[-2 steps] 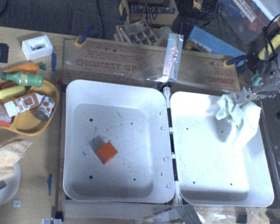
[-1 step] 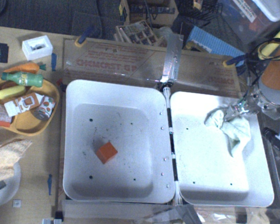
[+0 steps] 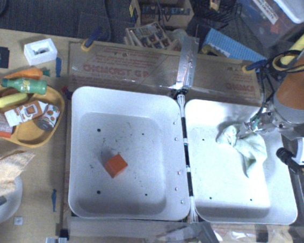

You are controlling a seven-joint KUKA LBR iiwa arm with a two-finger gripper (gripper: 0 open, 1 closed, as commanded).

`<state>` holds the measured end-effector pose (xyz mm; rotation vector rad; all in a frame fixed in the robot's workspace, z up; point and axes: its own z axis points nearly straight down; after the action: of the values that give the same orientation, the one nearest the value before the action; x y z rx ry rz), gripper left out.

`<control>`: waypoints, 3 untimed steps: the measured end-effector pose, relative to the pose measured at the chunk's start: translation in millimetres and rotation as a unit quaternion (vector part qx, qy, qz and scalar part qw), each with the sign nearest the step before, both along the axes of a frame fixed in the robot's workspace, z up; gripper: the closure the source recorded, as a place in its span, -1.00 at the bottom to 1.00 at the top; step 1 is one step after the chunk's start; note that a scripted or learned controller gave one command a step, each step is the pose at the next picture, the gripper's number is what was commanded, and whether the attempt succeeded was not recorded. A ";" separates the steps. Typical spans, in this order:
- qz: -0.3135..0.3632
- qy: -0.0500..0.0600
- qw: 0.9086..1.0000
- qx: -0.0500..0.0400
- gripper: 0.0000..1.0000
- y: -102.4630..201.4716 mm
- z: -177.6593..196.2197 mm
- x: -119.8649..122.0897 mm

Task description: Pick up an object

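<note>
**Two bins, one cloth in grasp**

Left bin (image 3: 88, 111) — orange block (image 3: 116, 165) lying left of frame centre. Right bin (image 3: 209, 189) — pale green cloth (image 3: 246, 145), crumpled, upper right of frame. Gripper (image 3: 254, 125) at the cloth's upper edge; fingers closed narrow, pinching a fold of the fabric.

One fixed camera looks down on me from above the bench, tilted so the far edge sits at the top. It stands far enough back to take in both bins whole: the left bin (image 3: 88, 111) lies well away from my pincer (image 3: 254, 125), the right bin (image 3: 209, 194) under it. My arm (image 3: 298, 90) enters from the right edge, and the wooden bench (image 3: 19, 207) stretches beyond the left bin.
</note>
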<state>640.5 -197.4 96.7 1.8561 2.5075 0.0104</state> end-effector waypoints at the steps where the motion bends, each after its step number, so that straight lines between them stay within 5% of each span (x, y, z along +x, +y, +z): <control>1: -0.032 0.000 0.999 0.002 -1.00 57.8 0.4 9.2; 2: 0.026 0.010 1.000 0.004 -1.00 48.3 15.9 -48.4; 3: 0.063 -0.002 0.998 0.000 -1.00 93.6 0.2 -3.3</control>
<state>637.2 -103.8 96.9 1.6941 2.6170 0.0152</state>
